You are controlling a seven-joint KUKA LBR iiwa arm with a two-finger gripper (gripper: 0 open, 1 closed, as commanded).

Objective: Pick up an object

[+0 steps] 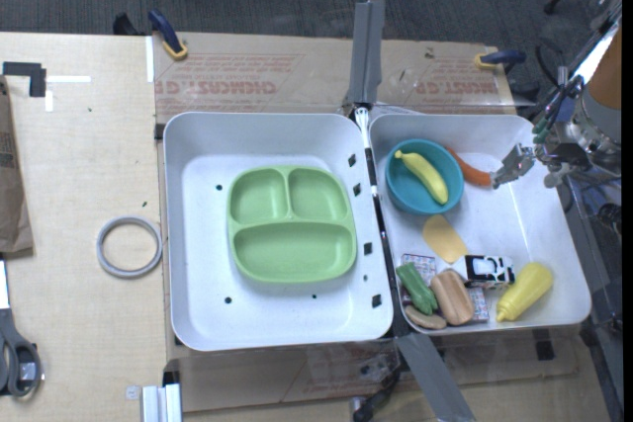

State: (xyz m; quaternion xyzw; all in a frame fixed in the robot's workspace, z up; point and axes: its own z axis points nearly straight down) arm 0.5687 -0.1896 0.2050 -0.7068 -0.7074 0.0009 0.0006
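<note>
The green divided plate (292, 223) and blue bowl (423, 180) look like smooth, slightly glossy plastic, as do the white bins (188, 242). The counter (79, 173) is pale matt wood, with rough brown cardboard (247, 74) along its far edge.

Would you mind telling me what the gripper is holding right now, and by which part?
Nothing is visibly held. The gripper sits over the right bin, beside the orange carrot, with no object seen between its fingers.

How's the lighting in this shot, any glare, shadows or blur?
Camera view: even, soft overhead light; the white bins look bright but keep detail; faint shadow under the green plate; the gripper at the right edge is a bit blurred, the toys in the right bin are small but sharp.
</note>
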